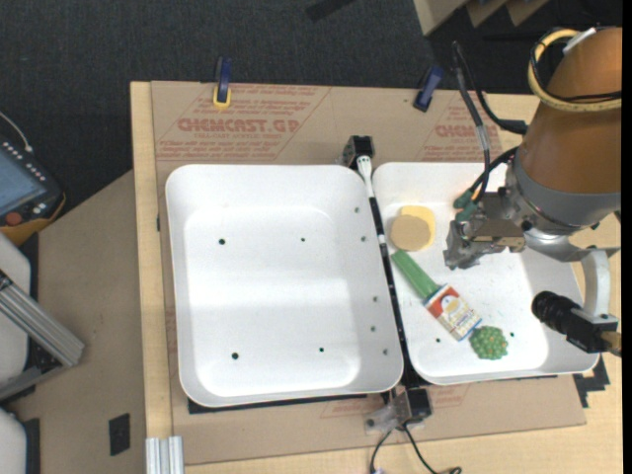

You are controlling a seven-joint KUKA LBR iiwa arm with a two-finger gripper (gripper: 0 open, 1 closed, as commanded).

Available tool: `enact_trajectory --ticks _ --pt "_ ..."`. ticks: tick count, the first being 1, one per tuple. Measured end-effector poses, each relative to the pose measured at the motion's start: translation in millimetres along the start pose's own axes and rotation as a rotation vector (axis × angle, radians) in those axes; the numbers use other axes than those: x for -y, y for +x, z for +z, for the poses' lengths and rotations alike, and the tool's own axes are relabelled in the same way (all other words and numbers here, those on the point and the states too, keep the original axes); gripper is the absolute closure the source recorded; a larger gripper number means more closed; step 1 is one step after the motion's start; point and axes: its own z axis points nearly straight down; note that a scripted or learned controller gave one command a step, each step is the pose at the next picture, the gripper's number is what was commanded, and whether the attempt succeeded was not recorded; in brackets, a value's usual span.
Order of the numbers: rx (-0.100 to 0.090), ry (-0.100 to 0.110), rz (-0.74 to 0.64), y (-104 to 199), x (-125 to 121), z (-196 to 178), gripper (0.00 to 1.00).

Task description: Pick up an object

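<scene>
White walls of the right bin [553, 365] hem my jaws [462, 257]; whether they gape, I cannot tell. Yellow disc [413, 228], green tube [436, 296], green clump [489, 343] lie close below; left bin [267, 284] beside.

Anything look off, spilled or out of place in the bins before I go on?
Nothing stands out. The yellow disc, green tube and green ball lie loose in the right bin, none spilled over its rim. The gripper hangs above that bin.
</scene>
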Motion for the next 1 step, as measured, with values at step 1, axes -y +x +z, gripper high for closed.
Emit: enact_trajectory --ticks 1 --pt "0.002 -0.018 0.003 -2.6 -1.9 -17.8 1.00"
